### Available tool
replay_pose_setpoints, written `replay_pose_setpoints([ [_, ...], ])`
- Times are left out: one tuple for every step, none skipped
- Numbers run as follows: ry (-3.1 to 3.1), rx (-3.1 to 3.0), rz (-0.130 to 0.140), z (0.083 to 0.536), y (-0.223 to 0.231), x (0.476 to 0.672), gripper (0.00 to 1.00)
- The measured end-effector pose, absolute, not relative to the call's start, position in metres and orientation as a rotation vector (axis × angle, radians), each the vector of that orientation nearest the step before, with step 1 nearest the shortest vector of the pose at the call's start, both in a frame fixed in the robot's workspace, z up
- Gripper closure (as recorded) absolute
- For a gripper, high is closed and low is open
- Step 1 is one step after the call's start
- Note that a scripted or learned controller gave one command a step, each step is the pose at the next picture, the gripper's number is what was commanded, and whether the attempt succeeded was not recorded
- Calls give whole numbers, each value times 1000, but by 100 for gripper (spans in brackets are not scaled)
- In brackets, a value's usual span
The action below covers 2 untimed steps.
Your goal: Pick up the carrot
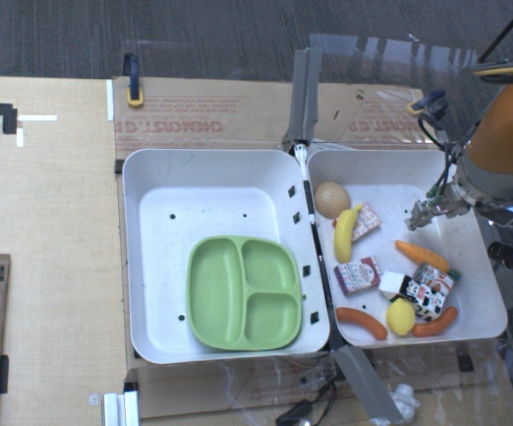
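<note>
I've got the carrot (422, 255) lying in the right bin (496, 313), just above the black-and-white carton (432, 293), with my hand (427, 211) hovering close above it, and I cannot tell its state. It looks light, stiff and smooth, so I'd pinch across its thicker middle.

The orange tapered plastic carrot (422, 256) lies flat, angled, just below the two-finger gripper (419, 217), not touching.
</note>
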State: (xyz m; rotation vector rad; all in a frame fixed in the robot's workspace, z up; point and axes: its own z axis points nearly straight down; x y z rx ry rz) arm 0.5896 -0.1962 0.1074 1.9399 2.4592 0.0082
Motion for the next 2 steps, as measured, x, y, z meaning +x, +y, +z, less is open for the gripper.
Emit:
replay_pose_setpoints([
  [2459, 1940, 8, 107, -196, 590, 0],
  [2648, 1692, 0, 91, -182, 520, 0],
])
